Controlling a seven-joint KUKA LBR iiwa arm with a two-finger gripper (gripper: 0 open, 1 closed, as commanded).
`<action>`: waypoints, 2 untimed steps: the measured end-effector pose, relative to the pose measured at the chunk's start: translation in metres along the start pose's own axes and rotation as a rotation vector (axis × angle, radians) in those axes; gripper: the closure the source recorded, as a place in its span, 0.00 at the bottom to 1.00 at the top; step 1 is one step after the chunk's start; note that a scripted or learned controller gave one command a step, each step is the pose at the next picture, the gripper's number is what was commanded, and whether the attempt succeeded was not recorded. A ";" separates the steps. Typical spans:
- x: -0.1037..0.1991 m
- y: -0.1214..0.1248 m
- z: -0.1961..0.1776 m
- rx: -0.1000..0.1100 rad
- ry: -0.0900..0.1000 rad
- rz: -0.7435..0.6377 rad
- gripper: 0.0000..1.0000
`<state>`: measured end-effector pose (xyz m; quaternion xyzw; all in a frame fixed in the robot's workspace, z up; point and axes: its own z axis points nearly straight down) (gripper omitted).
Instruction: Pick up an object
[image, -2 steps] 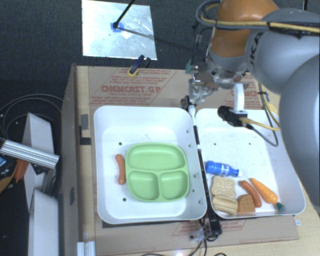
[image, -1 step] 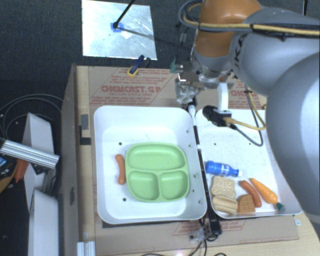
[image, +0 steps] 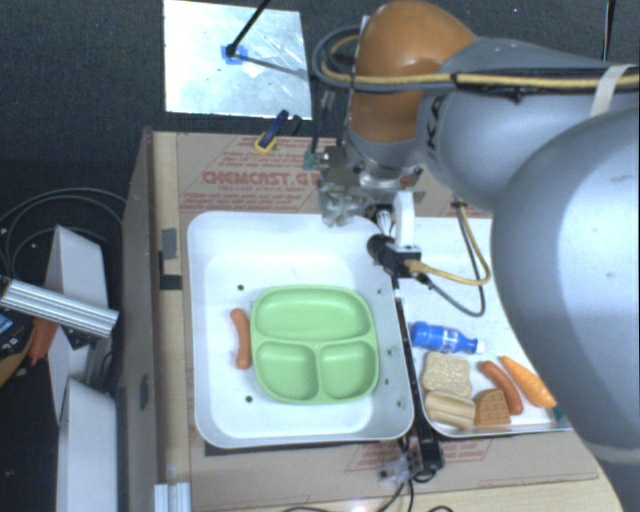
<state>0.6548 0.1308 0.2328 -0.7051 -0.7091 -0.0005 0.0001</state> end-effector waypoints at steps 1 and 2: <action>0.013 0.014 -0.012 -0.003 0.001 0.000 1.00; 0.042 0.014 -0.022 -0.002 0.001 0.000 1.00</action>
